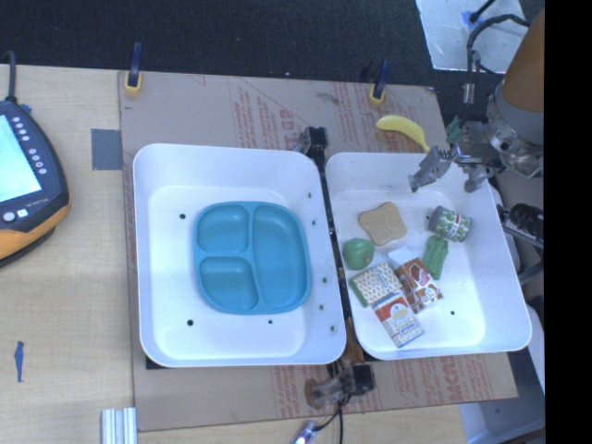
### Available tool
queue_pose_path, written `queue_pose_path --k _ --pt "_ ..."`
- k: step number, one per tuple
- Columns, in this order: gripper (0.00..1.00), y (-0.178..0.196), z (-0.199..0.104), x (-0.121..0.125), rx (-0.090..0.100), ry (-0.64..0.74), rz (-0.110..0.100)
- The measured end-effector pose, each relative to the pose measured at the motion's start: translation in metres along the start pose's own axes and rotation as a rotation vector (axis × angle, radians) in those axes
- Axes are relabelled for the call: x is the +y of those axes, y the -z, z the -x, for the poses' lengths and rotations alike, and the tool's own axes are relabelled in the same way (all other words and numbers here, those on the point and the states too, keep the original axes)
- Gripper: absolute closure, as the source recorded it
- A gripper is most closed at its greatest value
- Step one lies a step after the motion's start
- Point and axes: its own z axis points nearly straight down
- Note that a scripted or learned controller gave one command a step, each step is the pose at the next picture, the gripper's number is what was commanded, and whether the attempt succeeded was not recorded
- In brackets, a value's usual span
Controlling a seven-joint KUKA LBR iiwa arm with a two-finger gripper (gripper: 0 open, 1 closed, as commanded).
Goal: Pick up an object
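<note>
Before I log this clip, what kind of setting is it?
Probably a robotics lab grasping bench: two white bins clamped on cardboard, toy food such as a banana and a can, a teach pendant at the edge, and the arm's pincer above the right bin.

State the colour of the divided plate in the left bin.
Light blue divided plate, seen in the camera view.

A tan bread slice, green apple, pepper and tipped can are lying in the right bin. Three small cartons are sitting nearer, touching.
</note>
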Motion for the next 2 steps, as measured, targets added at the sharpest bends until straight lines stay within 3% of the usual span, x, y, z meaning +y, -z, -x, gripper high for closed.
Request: queue_pose_path --k 1,2 --pt "0.0 -0.074 0.065 -0.021 -0.002 0.0 -0.001" --pt "0.0 -0.173 0.058 -0.034 0.0 0.001 -0.001"
